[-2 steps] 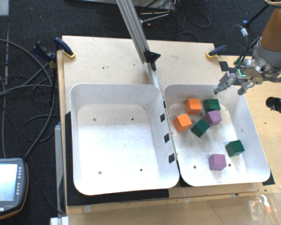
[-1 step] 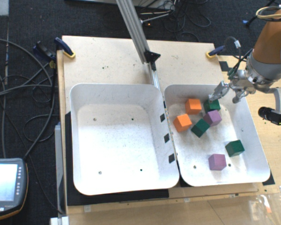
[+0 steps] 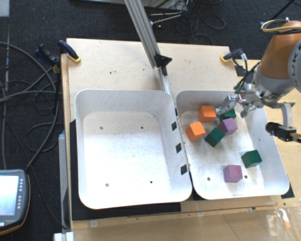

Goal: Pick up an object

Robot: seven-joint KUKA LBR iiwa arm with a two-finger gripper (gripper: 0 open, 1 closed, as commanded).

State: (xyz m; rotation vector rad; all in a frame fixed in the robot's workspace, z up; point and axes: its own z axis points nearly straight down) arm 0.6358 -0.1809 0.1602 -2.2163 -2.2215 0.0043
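Hand [image 3: 234, 104] sits over the upper part of the right white plastic bin [image 3: 271, 182], right of frame centre, at the end of the grey arm with orange band [image 3: 283, 54] coming in from upper right. Can't tell how far the hand is open or whether it grips anything; its metal parts overlap a cluster of blocks.

Directly below it: a small dark green cube [image 3: 229, 114], partly hidden, touching a purple cube [image 3: 229, 126]. Just left, an orange cube [image 3: 207, 113]. Lower left of those, a second orange cube [image 3: 195, 131] and a larger dark green cube [image 3: 214, 136], tilted.

Well apart, lower right in the same bin: a green cube [image 3: 251, 158] and a purple cube [image 3: 232, 173].

Left white bin [image 3: 83, 134] adjoins it. Both rest on the pale wooden surface [image 3: 115, 67].
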